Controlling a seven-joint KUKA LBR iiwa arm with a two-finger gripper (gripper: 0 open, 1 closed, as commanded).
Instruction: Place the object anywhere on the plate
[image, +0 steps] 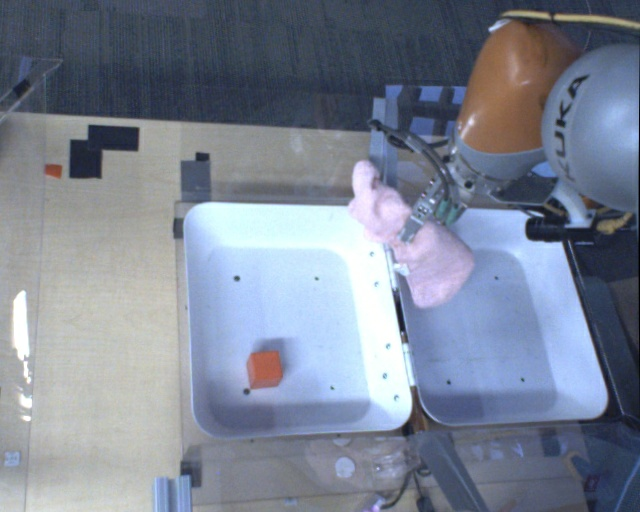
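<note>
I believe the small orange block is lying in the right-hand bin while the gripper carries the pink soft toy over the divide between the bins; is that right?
Not quite: the camera view shows the orange block lying in the left bin, not the right one. The rest stands: the gripper carries the pink soft toy over the divide between the bins.

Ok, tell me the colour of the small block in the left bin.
Orange block, seen in the camera view.

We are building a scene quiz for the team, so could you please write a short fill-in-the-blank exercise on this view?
1. The small cube in the left bin is ____.
2. The gripper holds a soft toy coloured ____.
3. The toy hangs above the ____ between both bins.

Missing words: orange; pink; divide
</note>
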